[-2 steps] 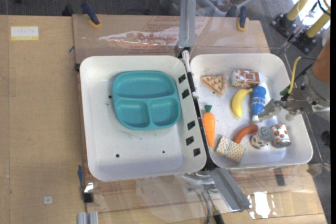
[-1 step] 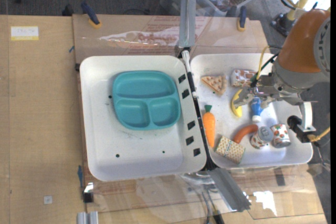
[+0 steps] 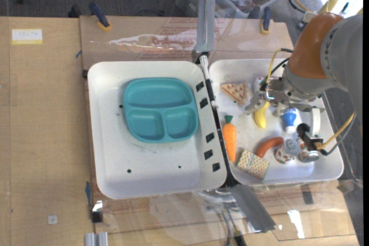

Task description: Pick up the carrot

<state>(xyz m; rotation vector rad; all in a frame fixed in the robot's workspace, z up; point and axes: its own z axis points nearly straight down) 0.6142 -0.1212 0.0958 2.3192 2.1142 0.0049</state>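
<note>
The carrot (image 3: 230,139), orange with a green top, lies along the left wall of the right bin (image 3: 331,167), its tip pointing toward the front. My gripper (image 3: 260,99) hangs over the middle of that bin, to the right of and behind the carrot, just above a yellow banana (image 3: 261,117). It is apart from the carrot, and nothing is visibly held.
In the right bin lie a pizza slice (image 3: 234,91), a red sausage (image 3: 268,146), a checkered cracker (image 3: 253,162), a blue-and-white bottle (image 3: 289,118) and small items at the right. The left bin (image 3: 106,141) holds a teal divided plate (image 3: 160,109).
</note>
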